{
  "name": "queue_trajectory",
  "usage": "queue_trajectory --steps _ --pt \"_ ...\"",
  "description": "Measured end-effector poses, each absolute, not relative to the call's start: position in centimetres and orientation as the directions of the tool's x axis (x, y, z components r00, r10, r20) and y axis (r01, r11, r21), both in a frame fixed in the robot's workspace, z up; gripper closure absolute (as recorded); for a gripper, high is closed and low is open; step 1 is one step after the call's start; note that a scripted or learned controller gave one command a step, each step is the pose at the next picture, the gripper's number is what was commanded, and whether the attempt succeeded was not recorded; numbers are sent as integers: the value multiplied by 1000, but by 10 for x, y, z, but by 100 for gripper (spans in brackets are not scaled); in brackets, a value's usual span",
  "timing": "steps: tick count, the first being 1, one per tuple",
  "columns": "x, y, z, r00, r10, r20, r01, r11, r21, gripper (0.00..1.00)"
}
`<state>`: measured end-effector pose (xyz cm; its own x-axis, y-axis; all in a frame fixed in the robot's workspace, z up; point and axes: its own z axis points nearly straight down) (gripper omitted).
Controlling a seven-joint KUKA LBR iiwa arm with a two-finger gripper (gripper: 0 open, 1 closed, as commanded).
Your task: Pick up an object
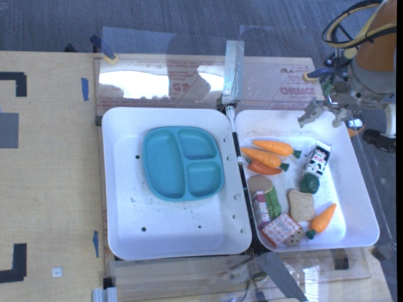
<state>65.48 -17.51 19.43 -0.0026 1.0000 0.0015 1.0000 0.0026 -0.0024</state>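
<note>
Two shallow white plastic bins [119, 231] sit side by side on the counter, the one farther from the jaws holding a smooth teal divided plate [182, 162]. The jaws [324, 113] hang spread and empty over the near bin's far corner. Just below them lie glossy toy carrots [272, 147], a spotted milk carton [317, 158] and toast [301, 204].

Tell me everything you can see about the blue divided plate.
The blue divided plate is teal, looks like smooth plastic, and has rounded corners. Raised ridges split it into three compartments: one long at the view's left, two smaller at its right. It lies flat, slightly rotated, in the upper middle of the left bin. Nothing lies in it.
</note>
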Motion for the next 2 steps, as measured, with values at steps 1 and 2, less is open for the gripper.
queue_trajectory --steps 1,2 --pt "625 -129 93 -72 997 0 997 72 2 0" --pt "617 -99 87 -3 1000 -1 1000 3 5 0"
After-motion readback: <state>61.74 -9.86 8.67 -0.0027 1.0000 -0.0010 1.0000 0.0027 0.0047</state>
